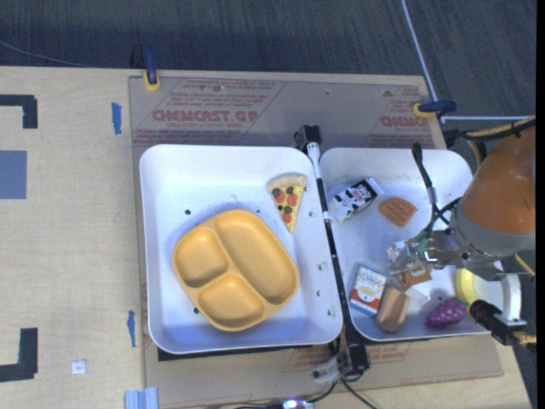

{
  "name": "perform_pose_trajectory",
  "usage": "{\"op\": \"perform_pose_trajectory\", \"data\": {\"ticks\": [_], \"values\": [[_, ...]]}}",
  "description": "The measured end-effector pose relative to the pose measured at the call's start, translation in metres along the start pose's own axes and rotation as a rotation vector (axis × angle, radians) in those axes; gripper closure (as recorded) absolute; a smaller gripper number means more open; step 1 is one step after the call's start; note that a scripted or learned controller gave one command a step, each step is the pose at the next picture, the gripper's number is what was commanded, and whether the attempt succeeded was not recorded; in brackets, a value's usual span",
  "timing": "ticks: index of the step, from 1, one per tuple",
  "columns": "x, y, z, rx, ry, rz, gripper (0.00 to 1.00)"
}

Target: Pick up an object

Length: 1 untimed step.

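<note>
The brown bread roll (pixel 392 308) and purple grapes (pixel 445 313) are seen lying in the right bin (pixel 375 173), ungrasped. The claw (pixel 411 262) is lowered just above the roll; its opening cannot be told, so lifting is judged still undone

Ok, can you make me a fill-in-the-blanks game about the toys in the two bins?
1. The yellow divided plate lies in the ____ bin.
2. The pizza slice lies in the ____ bin.
3. The grapes are ____ in colour.
4. The end effector is above the ____ bin.

Missing words: left; left; purple; right
</note>
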<state>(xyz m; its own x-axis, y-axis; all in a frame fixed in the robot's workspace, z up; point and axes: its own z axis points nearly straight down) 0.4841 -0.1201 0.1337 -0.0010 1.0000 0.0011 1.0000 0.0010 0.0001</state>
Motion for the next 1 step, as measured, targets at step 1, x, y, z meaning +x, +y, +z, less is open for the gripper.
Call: {"op": "perform_pose_trajectory", "data": {"ticks": [1], "values": [[0.1011,0.0404,-0.0509,-0.001,0.0,0.0,1.0]]}}
